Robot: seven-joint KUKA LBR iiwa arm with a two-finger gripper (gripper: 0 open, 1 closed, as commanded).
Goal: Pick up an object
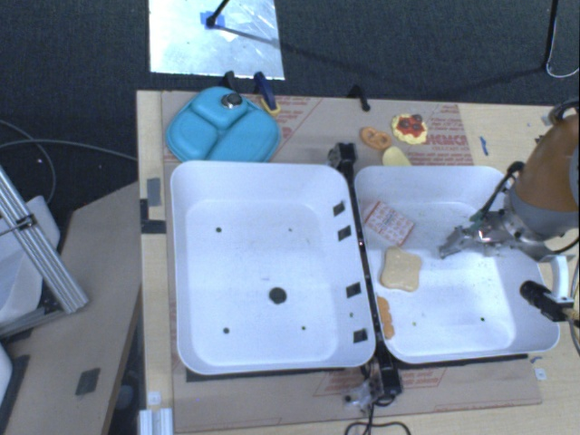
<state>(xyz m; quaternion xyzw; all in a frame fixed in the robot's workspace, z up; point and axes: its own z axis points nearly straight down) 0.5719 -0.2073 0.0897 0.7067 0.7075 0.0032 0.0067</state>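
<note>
Nothing is lifted yet: the tool (450,246) hangs low in the right bin (453,347), whether spread or closed I cannot tell, and the toast slice (401,269) lies just beside it, ungrasped

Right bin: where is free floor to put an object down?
In the right bin, the near floor between the toast-shaped piece and the near-right rim is bare. Crowded: the left side, with the red-patterned card, and the right, where the gripper reaches in.
</note>
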